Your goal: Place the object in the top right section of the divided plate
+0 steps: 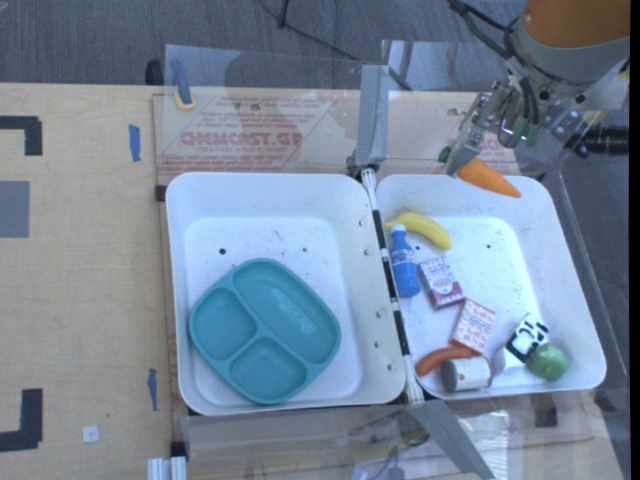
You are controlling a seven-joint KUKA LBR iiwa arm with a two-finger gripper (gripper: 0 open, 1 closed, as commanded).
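Carrot [487, 177] looks pinched at its left tip by the gripper [465, 158] over the right bin's [560, 268] far edge, so the carry to the plate [264, 330] is still left.

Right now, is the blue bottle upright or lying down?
Lying down. The blue plastic bottle with a white cap lies flat on the right white bin's floor, beside the yellow banana.

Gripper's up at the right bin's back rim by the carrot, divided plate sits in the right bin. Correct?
Not quite. The camera view shows the teal divided plate in the left bin, not the right. The gripper is indeed at the right bin's back rim by the carrot.
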